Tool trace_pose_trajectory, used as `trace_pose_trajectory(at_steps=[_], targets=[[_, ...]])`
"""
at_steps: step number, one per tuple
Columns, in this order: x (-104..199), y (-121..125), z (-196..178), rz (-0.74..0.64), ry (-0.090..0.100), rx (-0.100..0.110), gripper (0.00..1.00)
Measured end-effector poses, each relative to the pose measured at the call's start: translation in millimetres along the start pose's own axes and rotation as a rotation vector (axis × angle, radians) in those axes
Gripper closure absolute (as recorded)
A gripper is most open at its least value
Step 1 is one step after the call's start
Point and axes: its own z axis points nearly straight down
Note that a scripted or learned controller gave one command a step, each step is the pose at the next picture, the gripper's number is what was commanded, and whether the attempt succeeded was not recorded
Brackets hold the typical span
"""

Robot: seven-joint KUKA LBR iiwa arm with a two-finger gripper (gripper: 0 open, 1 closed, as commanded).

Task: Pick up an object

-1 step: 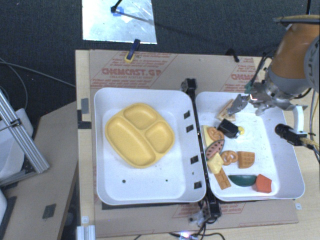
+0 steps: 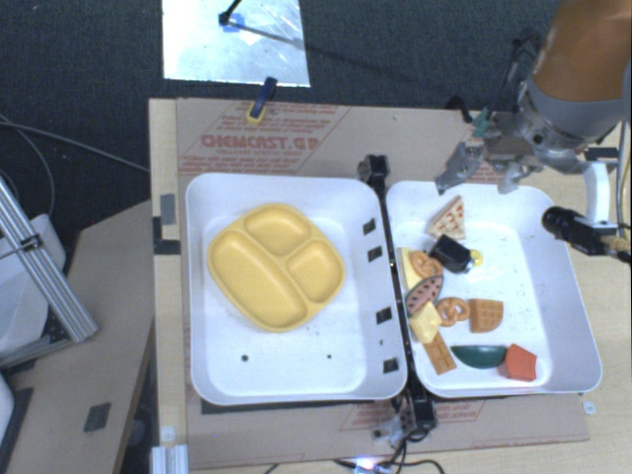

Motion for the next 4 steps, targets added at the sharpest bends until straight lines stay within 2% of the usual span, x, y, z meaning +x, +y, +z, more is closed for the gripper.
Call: trace_pose_trajectory(at_steps=[1,2,3,4], targets=[[73.1,-26.1,-0.1,0.0,0.001,0.011,0.0],[138.7,-47.9,-26.0,0.0,0.002,0.009,0.0],[134.4,-46.2,-35.9,0.004,0.0,0.008,1.0],[182.0,-82.1,51.4,0.004,-0.001,0.022,1.0]])
